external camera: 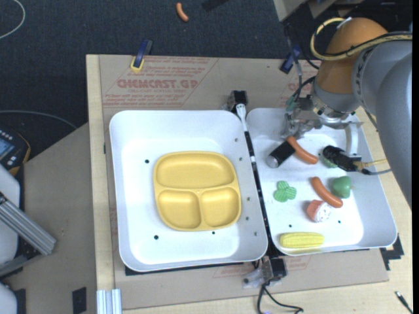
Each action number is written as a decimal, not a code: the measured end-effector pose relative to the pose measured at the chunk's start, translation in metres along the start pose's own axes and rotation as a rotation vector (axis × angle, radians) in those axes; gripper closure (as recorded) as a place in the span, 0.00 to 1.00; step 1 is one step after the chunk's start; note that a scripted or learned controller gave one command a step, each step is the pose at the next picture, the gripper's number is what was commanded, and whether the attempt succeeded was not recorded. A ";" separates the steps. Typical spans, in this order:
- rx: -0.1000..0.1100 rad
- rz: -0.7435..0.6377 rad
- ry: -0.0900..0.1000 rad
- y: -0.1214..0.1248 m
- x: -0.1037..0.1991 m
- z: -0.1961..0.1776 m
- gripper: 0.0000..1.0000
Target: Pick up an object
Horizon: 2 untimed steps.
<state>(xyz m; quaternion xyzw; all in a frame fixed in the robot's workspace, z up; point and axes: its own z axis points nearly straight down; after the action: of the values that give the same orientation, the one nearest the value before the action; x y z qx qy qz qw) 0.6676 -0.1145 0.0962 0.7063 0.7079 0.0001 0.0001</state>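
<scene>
**Q:** Corn cob (pixel 302 241), at the near edge of the right bin (pixel 373 231): is that the target?

**A:** Probably not. The gripper (pixel 296 128) hangs over the far end of that bin, just above a black cylinder (pixel 281 154) and an orange sausage (pixel 303 151), which lie touching. Either could be the object meant; the sausage sits more directly beneath.

**Q:** Is anything held?

**A:** Nothing shows between the fingers. Whether the claw stands apart or together cannot be told; the wrist hides it.

**Q:** So which step is this?

**A:** Judged from the pose, the approach or descent, before any grasp.

**Q:** What does the next move call for?

**A:** Straddling one item cleanly, since the neighbours crowd each other. A second sausage (pixel 325 191), green pieces (pixel 284 191) and a yellow tray (pixel 196 190) in the left bin (pixel 127 195) lie well apart from the gripper.
</scene>
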 end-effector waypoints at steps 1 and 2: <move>-0.006 0.001 -0.001 0.001 0.008 -0.048 1.00; -0.007 0.002 -0.002 -0.004 0.002 -0.097 1.00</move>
<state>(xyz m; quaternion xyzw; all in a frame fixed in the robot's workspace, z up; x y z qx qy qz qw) 0.6634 -0.1127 0.1931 0.7072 0.7070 0.0019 0.0033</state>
